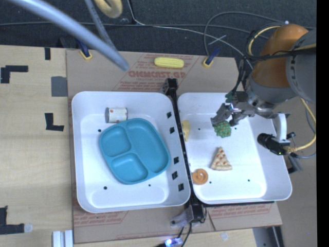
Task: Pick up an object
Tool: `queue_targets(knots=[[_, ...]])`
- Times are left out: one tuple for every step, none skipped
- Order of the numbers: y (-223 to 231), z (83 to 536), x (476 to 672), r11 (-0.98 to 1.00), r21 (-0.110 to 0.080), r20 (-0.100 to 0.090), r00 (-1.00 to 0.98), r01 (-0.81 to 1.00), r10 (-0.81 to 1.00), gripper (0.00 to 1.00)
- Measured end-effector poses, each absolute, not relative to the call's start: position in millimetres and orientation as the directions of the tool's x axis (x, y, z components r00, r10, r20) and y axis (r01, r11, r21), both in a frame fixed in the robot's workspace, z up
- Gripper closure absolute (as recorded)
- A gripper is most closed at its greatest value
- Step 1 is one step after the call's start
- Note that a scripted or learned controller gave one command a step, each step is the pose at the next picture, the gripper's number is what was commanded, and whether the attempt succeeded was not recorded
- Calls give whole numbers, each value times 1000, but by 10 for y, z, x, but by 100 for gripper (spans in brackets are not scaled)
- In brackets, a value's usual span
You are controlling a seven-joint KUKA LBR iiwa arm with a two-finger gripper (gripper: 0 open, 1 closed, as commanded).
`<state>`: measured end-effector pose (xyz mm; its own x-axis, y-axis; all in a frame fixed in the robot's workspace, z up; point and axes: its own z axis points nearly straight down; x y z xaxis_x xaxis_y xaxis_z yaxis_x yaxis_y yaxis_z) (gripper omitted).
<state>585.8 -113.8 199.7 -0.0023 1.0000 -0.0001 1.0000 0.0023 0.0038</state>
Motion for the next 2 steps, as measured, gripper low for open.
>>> queue_targets(knots=[[-1134,2338,5867,2,3,0,-2,1000,1000,100],[-520,2262,5931,6,-2,1,-6,1000,1000,100]])
